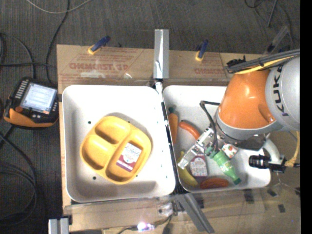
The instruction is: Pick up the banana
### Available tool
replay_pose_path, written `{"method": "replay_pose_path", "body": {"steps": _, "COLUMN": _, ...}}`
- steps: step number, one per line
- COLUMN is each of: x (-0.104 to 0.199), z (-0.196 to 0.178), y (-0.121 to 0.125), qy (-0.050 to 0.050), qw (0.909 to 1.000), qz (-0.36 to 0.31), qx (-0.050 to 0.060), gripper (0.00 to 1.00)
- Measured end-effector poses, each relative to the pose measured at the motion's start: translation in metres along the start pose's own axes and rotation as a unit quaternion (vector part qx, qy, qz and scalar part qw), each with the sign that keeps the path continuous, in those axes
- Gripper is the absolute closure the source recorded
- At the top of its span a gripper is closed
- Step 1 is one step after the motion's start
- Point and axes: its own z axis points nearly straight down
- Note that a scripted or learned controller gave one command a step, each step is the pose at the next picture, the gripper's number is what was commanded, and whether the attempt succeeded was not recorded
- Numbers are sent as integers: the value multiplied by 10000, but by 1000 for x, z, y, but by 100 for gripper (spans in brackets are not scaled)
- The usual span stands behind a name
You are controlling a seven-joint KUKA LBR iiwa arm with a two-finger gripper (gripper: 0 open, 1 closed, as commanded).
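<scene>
The yellow banana (187,172) lies along the left wall of the right bin (253,179), near its front. A maroon pouch (198,167) partly covers the banana. My gripper (201,144) hangs low under the orange wrist, just above and slightly right of the banana's upper end, close over the pouch. Nothing is visibly held in it.
Around the banana lie a carrot (173,123), an orange-red sausage shape (189,128), a green bottle (225,164) and a red item (214,183). The left bin (73,179) holds a yellow divided tray (105,143) with a small packet (129,156) in it.
</scene>
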Motion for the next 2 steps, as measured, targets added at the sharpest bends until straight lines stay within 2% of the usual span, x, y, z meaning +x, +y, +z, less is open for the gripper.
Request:
{"method": "replay_pose_path", "body": {"steps": 1, "x": 50, "z": 0, "y": 49, "qy": -3, "qw": 9996, "qz": -283, "qx": -3, "gripper": 0}}
{"method": "replay_pose_path", "body": {"steps": 2, "x": 84, "z": 1, "y": 82, "qy": 0, "qw": 9989, "qz": -470, "qx": 2, "gripper": 0}}
